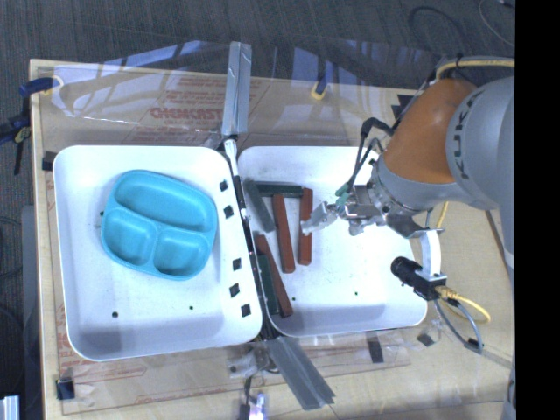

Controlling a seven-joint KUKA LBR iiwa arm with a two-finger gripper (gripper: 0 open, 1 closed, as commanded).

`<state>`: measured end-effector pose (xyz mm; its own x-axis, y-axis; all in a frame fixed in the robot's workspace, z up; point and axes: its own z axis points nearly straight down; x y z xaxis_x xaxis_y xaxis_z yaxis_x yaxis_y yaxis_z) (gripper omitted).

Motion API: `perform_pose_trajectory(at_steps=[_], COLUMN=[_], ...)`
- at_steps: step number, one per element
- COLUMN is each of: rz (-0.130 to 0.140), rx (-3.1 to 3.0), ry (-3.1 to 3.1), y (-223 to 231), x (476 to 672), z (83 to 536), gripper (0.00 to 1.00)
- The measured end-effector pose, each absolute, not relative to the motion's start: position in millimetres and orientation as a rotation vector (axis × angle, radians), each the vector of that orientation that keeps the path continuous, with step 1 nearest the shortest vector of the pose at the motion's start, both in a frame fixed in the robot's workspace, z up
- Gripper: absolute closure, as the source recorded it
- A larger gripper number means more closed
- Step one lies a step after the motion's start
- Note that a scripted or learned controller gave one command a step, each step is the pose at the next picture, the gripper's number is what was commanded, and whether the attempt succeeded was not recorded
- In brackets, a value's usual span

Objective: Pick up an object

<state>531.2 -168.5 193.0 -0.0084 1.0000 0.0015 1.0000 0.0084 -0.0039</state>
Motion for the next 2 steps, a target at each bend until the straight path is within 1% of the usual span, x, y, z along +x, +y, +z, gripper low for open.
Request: perform_pose_trajectory(at_steps=[1, 2], rz=[0.002, 0.006], rx=[-2.231, -2.229], ry=[-2.209, -2.209], y=[-153.0, -154.4], x=[551.8, 551.5], z=[91.3, 100.5], gripper=[0.0, 1.0])
